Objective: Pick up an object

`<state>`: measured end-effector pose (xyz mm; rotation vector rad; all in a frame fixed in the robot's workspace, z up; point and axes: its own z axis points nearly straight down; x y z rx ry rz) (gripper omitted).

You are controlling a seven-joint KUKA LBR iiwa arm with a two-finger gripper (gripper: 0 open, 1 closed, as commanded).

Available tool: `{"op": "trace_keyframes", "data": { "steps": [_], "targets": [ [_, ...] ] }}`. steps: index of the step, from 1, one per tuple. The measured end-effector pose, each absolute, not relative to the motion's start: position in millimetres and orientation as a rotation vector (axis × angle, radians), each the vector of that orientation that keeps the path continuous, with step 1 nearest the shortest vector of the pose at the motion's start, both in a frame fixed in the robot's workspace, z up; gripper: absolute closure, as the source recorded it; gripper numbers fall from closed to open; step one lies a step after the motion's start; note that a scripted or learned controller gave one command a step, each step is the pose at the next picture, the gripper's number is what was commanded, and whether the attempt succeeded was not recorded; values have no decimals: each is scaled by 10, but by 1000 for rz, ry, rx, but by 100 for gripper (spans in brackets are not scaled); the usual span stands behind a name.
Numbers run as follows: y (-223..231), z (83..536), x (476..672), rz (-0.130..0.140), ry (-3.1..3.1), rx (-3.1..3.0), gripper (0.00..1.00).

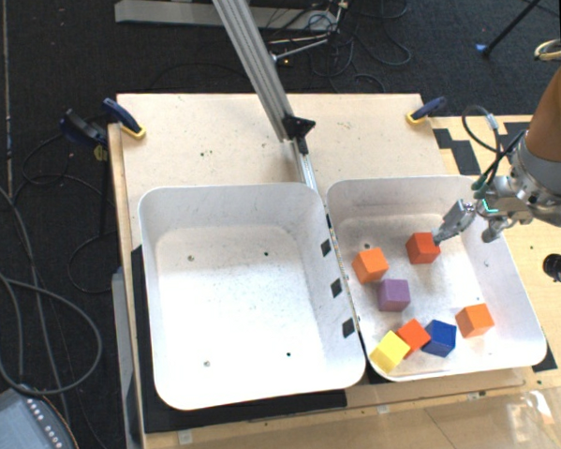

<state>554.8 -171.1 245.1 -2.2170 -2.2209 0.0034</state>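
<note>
Nearest the lens, in right bin point(523, 295): yellow cube point(389, 351), small orange cube point(414, 334), blue cube point(440, 337). Further back: orange cube point(371, 264), purple cube point(393, 295), red cube point(421, 248). Gripper point(447, 231) poised just beside red cube (touching or not, cannot tell); finger opening not discernible, nothing seen held. Judged approach step; next calls for straddling cube, closing, lifting.

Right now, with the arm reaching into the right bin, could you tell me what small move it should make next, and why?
Probably a short drop toward the red block. The gripper sits right at that block's upper right edge, and the orange block and purple block lie apart to its left, so there should be room around it.
</note>
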Motion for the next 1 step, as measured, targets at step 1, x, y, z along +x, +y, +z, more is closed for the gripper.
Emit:
{"op": "trace_keyframes", "data": {
  "steps": [1],
  "targets": [
    [-1714, 2471, 5555, 1, -2222, -2221, 0]
  ]
}}
